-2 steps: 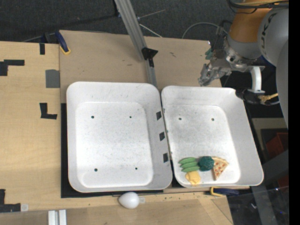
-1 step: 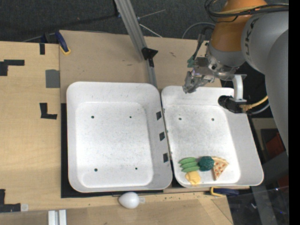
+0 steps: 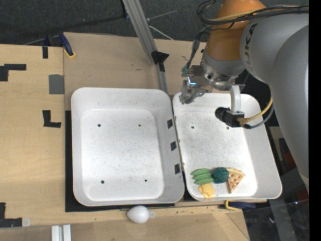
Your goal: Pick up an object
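Note:
Several small toy foods lie at the near edge of the right bin [image 3: 251,149]: a green pod [image 3: 201,174], a dark green broccoli piece [image 3: 219,174], a yellow piece [image 3: 206,190] and an orange pizza slice [image 3: 234,179]. My gripper [image 3: 188,95] hangs over the far left corner of the right bin, well away from those objects. Nothing shows between its fingers.
The left bin [image 3: 120,144] lies beside the right one. A white egg-shaped object [image 3: 138,214] rests on the bench in front of the left bin. A grey metal rail [image 3: 145,34] slants down toward the gap between the bins. A black cable connector [image 3: 228,115] hangs over the right bin.

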`<control>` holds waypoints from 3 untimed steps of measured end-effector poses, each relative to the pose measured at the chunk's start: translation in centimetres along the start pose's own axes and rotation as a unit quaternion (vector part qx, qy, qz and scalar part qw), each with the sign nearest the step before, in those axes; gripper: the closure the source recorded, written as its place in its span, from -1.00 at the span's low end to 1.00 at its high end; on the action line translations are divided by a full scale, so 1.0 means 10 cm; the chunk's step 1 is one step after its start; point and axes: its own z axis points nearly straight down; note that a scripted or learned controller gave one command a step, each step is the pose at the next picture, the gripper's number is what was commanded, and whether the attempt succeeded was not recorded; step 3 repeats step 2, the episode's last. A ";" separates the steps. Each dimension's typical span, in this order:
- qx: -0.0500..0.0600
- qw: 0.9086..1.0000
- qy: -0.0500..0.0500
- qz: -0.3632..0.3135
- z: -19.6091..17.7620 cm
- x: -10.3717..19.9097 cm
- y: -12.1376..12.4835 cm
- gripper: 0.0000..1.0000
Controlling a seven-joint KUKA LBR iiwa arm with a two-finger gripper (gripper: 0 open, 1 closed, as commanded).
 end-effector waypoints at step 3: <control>0.000 1.000 0.000 0.000 -0.03 0.90 -0.45 1.00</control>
